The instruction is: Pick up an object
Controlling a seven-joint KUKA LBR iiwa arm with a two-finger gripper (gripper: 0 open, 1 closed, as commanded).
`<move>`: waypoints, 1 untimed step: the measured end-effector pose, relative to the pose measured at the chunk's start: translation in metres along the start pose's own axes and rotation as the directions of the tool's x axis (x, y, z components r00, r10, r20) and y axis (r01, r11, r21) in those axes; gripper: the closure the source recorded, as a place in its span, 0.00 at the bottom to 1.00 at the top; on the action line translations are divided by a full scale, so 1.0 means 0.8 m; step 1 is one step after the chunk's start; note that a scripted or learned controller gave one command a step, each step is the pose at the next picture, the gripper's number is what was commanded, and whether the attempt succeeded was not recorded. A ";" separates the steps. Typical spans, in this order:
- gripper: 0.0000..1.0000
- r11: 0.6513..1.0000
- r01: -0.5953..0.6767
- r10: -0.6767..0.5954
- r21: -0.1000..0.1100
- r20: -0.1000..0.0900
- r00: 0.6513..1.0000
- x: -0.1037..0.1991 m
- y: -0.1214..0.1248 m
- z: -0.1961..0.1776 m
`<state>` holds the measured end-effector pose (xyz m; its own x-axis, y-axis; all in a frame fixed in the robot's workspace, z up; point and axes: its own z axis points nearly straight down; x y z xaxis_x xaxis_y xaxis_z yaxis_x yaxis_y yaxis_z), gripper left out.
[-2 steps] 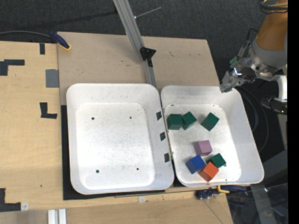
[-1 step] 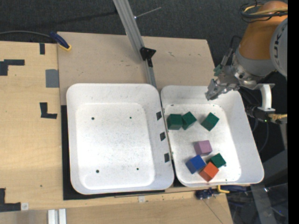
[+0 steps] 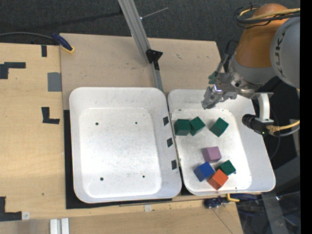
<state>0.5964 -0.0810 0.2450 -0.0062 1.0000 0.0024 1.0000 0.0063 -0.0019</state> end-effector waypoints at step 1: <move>1.00 1.000 0.000 0.000 0.002 0.001 1.000 0.057 -0.012 0.011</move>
<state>0.5866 -0.0358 0.2363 -0.0058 1.0000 0.0014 1.0000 0.0058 -0.0035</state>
